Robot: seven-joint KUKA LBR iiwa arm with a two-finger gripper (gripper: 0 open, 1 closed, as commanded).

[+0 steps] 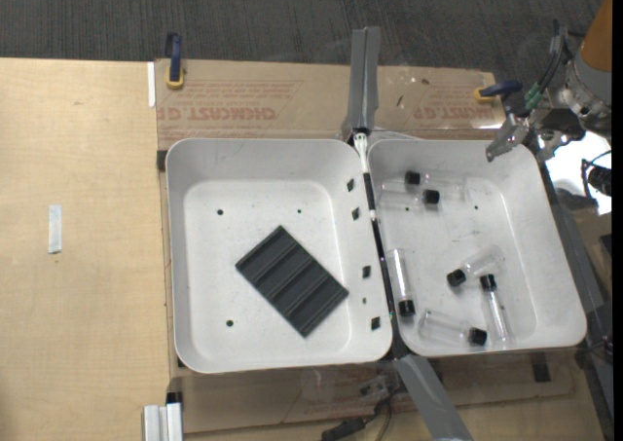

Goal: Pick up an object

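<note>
Pick not begun, by the look of it: end effector (513, 134) sits at the right bin's (555, 235) far right corner, near the rim, nothing visibly in it; can't tell how far open. Clear vials (494, 301) w/ black caps lie loose in that bin, dark ribbed block (291, 280) in the left bin (185, 264). Arm mostly cut off at frame edge; vial bodies hard to make out vs. white.

Dark ribbed slab (291, 280) lies flat, askew, in left bin (190, 351); clear black-capped vials (494, 306) lie scattered in right bin (560, 332).
</note>
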